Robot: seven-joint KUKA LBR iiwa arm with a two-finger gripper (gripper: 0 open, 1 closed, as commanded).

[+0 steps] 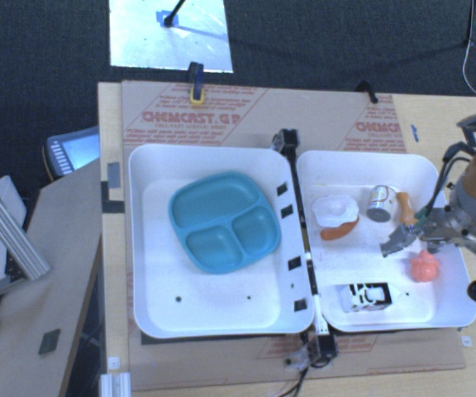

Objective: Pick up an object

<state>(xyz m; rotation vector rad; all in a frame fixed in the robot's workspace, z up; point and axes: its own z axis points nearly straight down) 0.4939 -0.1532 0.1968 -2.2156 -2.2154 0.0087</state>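
Reaching in from the frame's right edge, the gripper point(397, 244) hangs open over the right bin point(424, 170), beside a pink toy point(424, 266). Left bin point(143, 222) holds a blue divided plate point(224, 221).

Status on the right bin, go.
Tool low in right bin, nothing seen in it. Pink object just beside it. Can and carrot behind.

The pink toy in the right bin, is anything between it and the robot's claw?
Nothing visible is in the way. The gripper hangs in the right bin just left of the pink toy, with bare white floor between them. The silver can and orange carrot sit farther back.
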